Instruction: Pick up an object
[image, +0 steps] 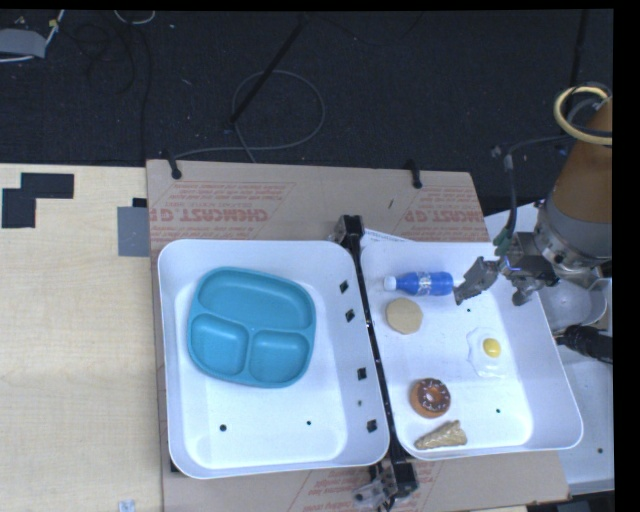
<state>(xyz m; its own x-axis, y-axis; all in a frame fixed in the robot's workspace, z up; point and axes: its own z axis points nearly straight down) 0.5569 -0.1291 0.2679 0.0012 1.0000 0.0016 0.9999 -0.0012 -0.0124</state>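
Arm: the grey KUKA arm with its orange band comes in from three o'clock and hangs over the upper right edge of the right bin (560, 400).

Jaws: the gripper (497, 279) looks spread, one dark finger reaching toward nine o'clock and the other nearer the wrist, with nothing between them.

Nearest thing: a small water bottle (420, 284) with a blue cap and label lies on its side at about twelve o'clock in the right bin, just beside the leading finger.

Other candidates: a round cookie (405, 317) sits just below the bottle; a toy fried egg (488, 350) lies toward three o'clock; a chocolate doughnut (431, 397) and an ice-cream cone (443, 436) rest near six o'clock, well apart from the gripper.

Left bin: the left bin (180, 400) carries a blue divided plate (252, 326).

Worktop: both bins sit on cardboard on the worktop (70, 350).

Progress: to my eye nothing is lifted yet; the pick is not yet made.

Risk: the bottle is round and lying down, so I would expect it to roll or skid toward the cookie if one finger lands on it off-centre.

Second risk: the gripper sits close to the bin's rim, so a descent from here might clip the wall or close on air.
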